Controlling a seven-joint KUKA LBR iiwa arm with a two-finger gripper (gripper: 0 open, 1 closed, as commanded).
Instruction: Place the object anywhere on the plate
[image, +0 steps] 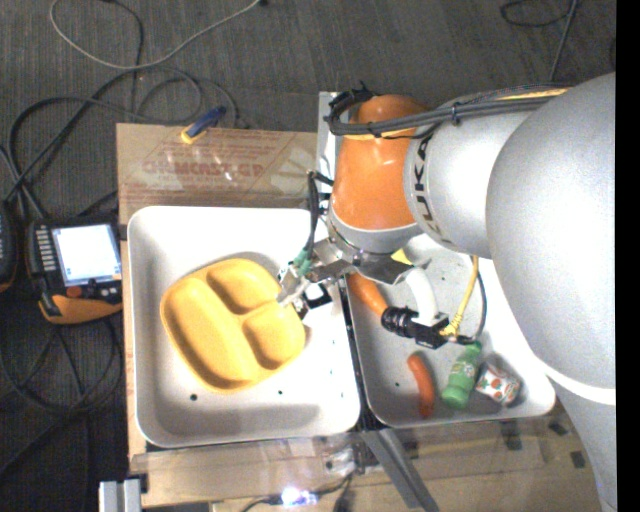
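End effector (297, 283) sits over the right rim of the yellow plate (232, 322), right where the plate's dividers meet. Can't tell its finger state; the tip is small and partly masked by the wrist, and nothing readable shows in it.

Plate is a three-compartment tray lying flat in the left bin (180, 420), angled, roughly centred. All compartments look bare.

Candidate objects are all in the right bin (545, 405): an orange carrot (368, 295) near the divider wall, partly under the wrist; a red sausage-like piece (422, 381); a green bottle (461, 375) just beside it; a small red-and-white can (498, 386) next to the bottle. A black connector with yellow cable (425, 327) hangs from the arm over that bin.

Judgement: the arm's position over the plate edge fits a release pose, but since no object is visible at the tip, this may be an empty try. The task's thing, whichever it is, reads as not yet on the plate. Release this near the rim risks roll-off into the bin.
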